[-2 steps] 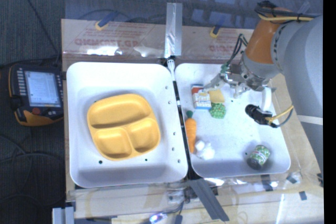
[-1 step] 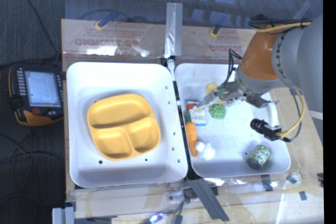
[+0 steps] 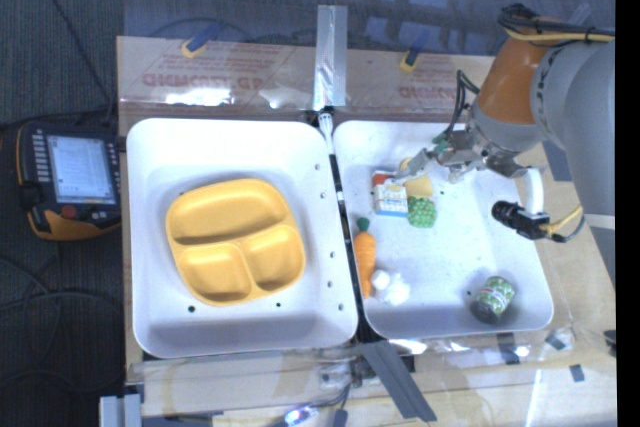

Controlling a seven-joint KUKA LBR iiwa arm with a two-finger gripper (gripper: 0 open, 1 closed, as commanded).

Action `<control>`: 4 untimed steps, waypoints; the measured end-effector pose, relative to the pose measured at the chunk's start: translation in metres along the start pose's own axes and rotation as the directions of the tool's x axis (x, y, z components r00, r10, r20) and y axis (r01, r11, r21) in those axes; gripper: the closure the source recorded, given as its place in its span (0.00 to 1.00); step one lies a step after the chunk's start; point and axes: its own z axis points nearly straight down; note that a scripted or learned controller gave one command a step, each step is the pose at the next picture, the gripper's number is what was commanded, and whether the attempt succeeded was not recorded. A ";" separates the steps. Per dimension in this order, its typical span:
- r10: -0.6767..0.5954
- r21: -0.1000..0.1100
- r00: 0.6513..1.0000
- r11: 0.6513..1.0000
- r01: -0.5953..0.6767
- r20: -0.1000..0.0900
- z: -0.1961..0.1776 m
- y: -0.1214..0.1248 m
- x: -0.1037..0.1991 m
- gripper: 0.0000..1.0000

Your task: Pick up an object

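While hand (image 3: 432,158) hovers, one carrot (image 3: 365,253), one can (image 3: 492,298), two bins (image 3: 150,245)

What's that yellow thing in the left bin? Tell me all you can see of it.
The yellow tray looks like a moulded plastic dinner tray with rounded corners. It has three hollows: one long one along the far side and two smaller ones on the near side. It lies flat, slightly turned, on the floor of the left bin, and nothing lies in it.
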 end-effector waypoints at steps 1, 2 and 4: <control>0.104 0.022 0.995 0.994 -0.104 0.001 -0.006 0.011 0.011 0.00; -0.052 -0.006 0.999 0.999 0.052 0.006 -0.002 -0.032 0.003 0.00; -0.106 0.009 0.994 0.994 0.106 0.005 0.002 -0.040 0.027 0.00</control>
